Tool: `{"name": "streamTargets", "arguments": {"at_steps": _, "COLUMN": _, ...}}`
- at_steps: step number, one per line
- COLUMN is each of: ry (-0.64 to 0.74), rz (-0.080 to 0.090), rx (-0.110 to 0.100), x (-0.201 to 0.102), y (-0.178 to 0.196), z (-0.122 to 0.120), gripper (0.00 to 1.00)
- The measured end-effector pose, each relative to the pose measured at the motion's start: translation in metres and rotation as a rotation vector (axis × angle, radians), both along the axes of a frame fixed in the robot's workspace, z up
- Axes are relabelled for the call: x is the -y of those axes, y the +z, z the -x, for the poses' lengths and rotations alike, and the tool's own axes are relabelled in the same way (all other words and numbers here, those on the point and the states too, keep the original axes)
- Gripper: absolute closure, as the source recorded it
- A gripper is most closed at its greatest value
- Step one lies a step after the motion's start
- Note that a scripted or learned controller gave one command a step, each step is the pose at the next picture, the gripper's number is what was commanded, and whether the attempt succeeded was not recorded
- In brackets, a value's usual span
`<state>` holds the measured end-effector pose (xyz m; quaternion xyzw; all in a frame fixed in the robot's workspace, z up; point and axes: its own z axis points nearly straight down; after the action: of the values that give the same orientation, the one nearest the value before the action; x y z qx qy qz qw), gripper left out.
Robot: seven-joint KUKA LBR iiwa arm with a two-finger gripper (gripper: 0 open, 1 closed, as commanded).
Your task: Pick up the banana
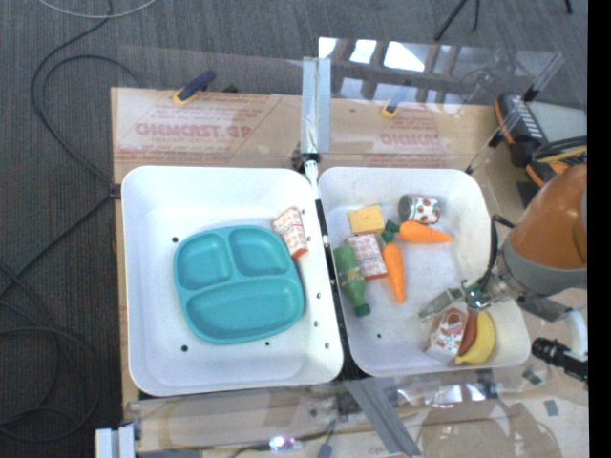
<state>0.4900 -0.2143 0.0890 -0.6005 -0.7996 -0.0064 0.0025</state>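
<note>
The yellow banana (481,341) lies in the near right corner of the right bin (410,353), curved against the bin's wall. A red-and-white packet (445,333) rests against its left side, with a dark red piece between them. My gripper (443,303) hangs just above and to the left of the banana, over the packet's upper edge, and nothing is visibly held in it. The grey arm with its orange band (558,225) reaches in from the right.
The right bin also holds two carrots (394,271), a small can (420,208), a yellow block (366,220), a pink packet (368,256) and a green bottle (350,281). In the left bin sit a teal divided plate (239,282) and a small packet (291,232).
</note>
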Motion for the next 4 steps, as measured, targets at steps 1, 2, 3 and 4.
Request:
{"name": "streamTargets", "arguments": {"at_steps": 1, "ry": 0.060, "rz": 0.003, "rx": 0.002, "x": 0.0010, "y": 0.0000, "z": -0.0002, "gripper": 0.00}}
{"name": "streamTargets", "arguments": {"at_steps": 2, "ry": 0.113, "rz": 0.006, "rx": 0.005, "x": 0.0019, "y": 0.0000, "z": -0.0006, "gripper": 0.00}}
{"name": "streamTargets", "arguments": {"at_steps": 3, "ry": 0.207, "rz": 0.011, "rx": 0.010, "x": 0.0044, "y": 0.0004, "z": -0.0012, "gripper": 0.00}}
{"name": "streamTargets", "arguments": {"at_steps": 4, "ry": 0.285, "rz": 0.017, "rx": 0.013, "x": 0.0065, "y": 0.0006, "z": -0.0014, "gripper": 0.00}}
